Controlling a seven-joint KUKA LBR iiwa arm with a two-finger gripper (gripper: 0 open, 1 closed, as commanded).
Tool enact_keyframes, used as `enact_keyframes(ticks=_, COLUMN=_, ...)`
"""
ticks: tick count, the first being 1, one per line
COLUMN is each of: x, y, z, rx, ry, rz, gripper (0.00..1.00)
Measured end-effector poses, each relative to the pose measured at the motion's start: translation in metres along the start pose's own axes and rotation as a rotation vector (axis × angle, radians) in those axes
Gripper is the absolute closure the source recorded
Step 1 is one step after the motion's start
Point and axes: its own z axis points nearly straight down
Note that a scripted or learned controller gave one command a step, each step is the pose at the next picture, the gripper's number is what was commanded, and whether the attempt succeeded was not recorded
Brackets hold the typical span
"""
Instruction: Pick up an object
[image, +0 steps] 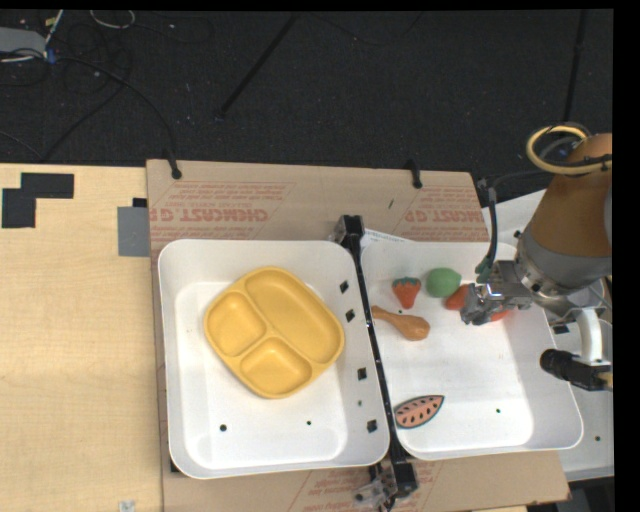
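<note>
My gripper (481, 306) is low over the right bin (520, 420), near its far right side. A red object (457, 297) lies right at the gripper, partly hidden by it, and I cannot tell whether it is held. Just left of it sit a green ball-like toy (443, 281) and a red strawberry-like toy with a green top (406, 291). A brown wooden spoon (402, 322) lies left of the gripper. A watermelon slice (418, 411) rests near the bin's front left corner.
The left bin (200, 430) holds a yellow divided plate (275, 330). A black divider (365, 340) runs between the bins. Cardboard (300, 205) lies under and behind both bins. The right bin's front right floor is bare white.
</note>
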Motion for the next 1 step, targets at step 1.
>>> enact_keyframes(ticks=1, x=-0.0006, y=-0.0001, z=-0.0022, rx=0.005, ry=0.001, rz=0.0, gripper=1.0)
